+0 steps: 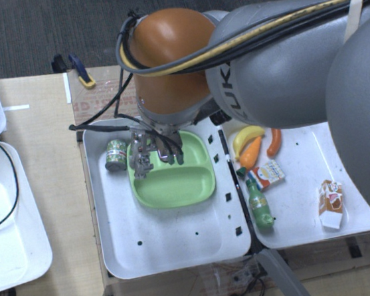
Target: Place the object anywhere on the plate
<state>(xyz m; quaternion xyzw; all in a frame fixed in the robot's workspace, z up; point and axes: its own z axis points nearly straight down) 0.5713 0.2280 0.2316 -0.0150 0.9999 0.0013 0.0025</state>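
A light green plate (176, 182) lies in the left bin (166, 243), toward its back. A small can with a green label (115, 154) stands on the bin floor just off the plate's left rim, touching or nearly touching it. My gripper (157, 157) hangs over the back left part of the plate, right of the can. Its fingers (140, 164) are open, and green plate surface shows between them with nothing held. The orange wrist band and grey arm hide the back edge of the bin.
The right bin (302, 227) holds a banana (245, 136), a carrot (251, 152), a red sausage (274, 142), a green bottle (259, 203), a small snack box (270, 174) and a carton (330, 204). Another white bin with black cables sits at far left.
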